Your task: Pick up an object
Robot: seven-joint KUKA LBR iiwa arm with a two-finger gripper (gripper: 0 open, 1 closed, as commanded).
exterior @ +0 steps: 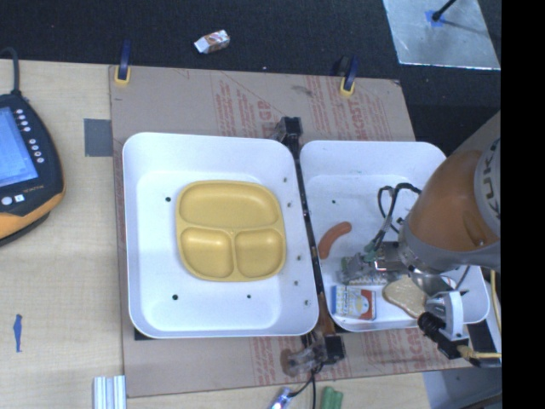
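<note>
We are watching the hand (pixel 368 267) hovering low in the right bin (pixel 366 156) — its grip we cannot tell. The sausage (pixel 334 238) is lying just left, long axis slanting far-right; the packet (pixel 353 302) is sitting nearer.

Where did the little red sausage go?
The sausage lies in the right bin, near that bin's left wall, just above a small printed packet and left of the arm's pincer.

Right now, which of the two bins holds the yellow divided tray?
The left bin. The yellow divided tray lies in its middle; the right bin holds small items and the arm instead.
</note>
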